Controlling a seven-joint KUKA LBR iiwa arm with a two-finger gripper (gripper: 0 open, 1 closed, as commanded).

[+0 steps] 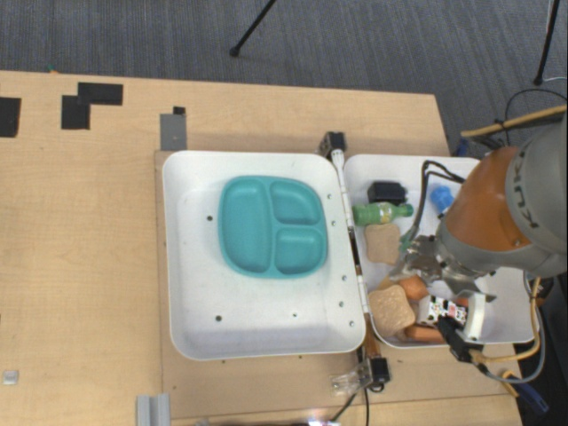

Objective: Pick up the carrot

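Claw (424,284) low in right bin (506,322), over carrot (411,288); I can't tell its state. Bread (391,310) beside.

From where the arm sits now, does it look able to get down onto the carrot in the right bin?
Probably yes. The gripper hangs right over the carrot, whose orange end shows beside the bread slice. The bread crowds its left side and the arm hides the rest, so a clean grasp is uncertain.

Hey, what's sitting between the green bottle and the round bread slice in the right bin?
In the camera view, a flat tan piece lies between the green bottle and the bread slice.
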